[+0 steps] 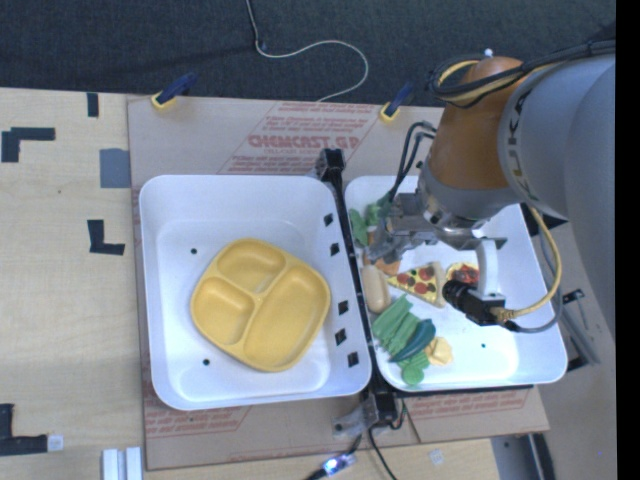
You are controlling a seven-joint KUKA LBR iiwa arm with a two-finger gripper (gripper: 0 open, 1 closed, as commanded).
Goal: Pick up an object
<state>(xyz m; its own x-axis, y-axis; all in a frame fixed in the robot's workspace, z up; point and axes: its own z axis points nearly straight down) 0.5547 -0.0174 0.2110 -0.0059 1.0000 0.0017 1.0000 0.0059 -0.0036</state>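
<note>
Over the right bin [520, 363], the hand [392, 243] hangs low above a heap of toy food along the wall nearest the left bin [160, 268]; whether it is clenched or released cannot be told. Within the right bin, a pizza slice [422, 280] lies just beside the hand, green pea pods [400, 330] lie nearer the front rim, and a tan bread roll [375, 290] rests against the dividing wall. A yellow divided plate [260, 304] sits in the left bin.
</note>
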